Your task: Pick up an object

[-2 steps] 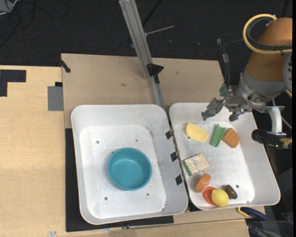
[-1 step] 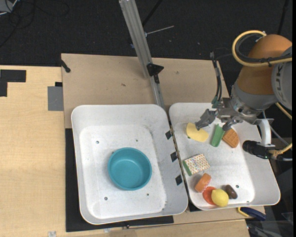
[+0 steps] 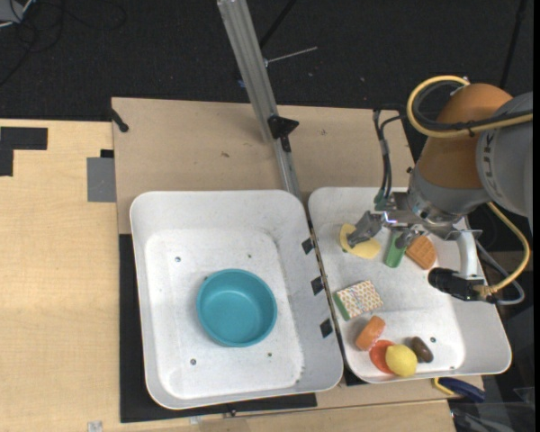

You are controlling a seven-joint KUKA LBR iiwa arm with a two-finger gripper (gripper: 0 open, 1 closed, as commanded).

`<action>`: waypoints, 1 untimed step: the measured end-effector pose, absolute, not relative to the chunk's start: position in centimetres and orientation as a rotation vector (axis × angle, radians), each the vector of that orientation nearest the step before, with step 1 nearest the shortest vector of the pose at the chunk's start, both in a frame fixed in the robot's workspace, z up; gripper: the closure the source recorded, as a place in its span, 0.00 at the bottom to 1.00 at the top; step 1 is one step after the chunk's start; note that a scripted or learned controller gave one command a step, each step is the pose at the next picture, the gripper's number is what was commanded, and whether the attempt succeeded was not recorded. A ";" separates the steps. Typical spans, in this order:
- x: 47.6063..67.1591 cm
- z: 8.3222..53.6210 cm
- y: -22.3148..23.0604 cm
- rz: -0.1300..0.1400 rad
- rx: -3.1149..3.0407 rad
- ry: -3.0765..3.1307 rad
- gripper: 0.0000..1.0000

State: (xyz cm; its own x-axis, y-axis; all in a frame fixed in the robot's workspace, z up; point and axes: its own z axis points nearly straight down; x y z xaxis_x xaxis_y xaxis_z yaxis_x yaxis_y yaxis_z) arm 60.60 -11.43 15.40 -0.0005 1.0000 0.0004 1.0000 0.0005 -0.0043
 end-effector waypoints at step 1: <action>60.9 11.1 -11.5 0.004 -2.219 -2.220 0.00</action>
State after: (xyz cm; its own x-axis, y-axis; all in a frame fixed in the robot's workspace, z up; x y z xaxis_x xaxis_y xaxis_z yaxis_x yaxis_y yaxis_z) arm 60.89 -11.50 11.06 -0.0005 1.0000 0.0005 1.0000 0.0005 -0.0042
